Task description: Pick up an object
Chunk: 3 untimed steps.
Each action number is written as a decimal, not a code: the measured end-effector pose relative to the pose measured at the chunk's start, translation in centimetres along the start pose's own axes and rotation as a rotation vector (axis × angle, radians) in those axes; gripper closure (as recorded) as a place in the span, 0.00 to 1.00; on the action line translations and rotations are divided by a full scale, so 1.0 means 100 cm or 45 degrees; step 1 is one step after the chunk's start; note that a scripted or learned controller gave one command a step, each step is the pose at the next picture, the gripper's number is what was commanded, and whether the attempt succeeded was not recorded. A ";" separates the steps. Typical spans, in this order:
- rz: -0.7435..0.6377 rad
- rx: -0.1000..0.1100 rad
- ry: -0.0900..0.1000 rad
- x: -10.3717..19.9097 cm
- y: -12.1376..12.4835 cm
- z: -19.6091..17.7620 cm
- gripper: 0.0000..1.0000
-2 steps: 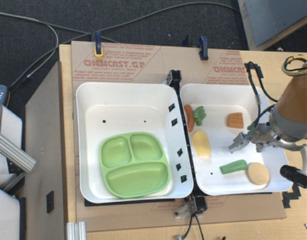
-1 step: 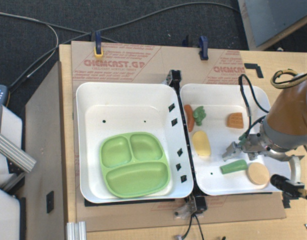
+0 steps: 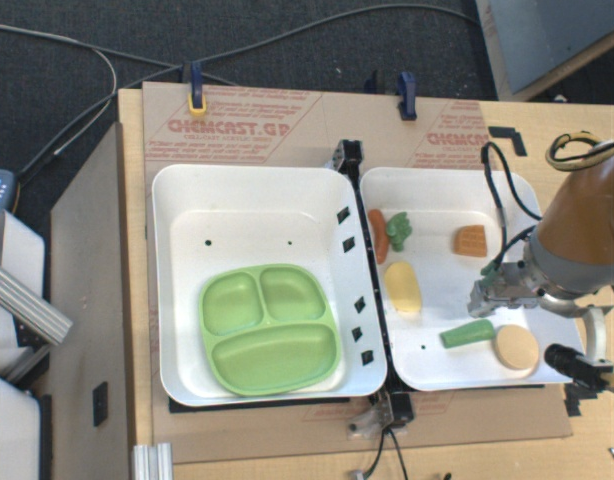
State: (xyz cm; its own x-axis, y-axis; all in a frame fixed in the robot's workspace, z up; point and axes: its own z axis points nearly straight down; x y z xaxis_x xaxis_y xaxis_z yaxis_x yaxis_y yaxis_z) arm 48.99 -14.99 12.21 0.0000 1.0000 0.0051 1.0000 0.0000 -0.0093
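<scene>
Right white plastic bin (image 3: pixel 442 183) holding a green cylindrical piece (image 3: pixel 467 334) and a round tan disc (image 3: pixel 516 349); metallic gripper (image 3: pixel 495 296) poised just above the cylinder, finger state indiscernible.

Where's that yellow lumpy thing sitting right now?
In the camera view, the yellow object lies in the right bin, near its left wall, just below the green broccoli piece and up-left of the green stick.
</scene>
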 end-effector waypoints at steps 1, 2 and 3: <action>-0.003 -0.015 -0.007 0.001 -0.001 -0.061 1.00; -0.002 -0.014 -0.008 -0.005 -0.007 -0.109 1.00; -0.003 -0.015 -0.008 -0.005 -0.005 -0.157 1.00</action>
State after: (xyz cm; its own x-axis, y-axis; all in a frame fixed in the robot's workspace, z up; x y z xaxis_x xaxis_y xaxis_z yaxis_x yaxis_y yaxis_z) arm 48.60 -15.55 27.90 -0.0025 1.0000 -0.0015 1.0000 0.0025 0.0023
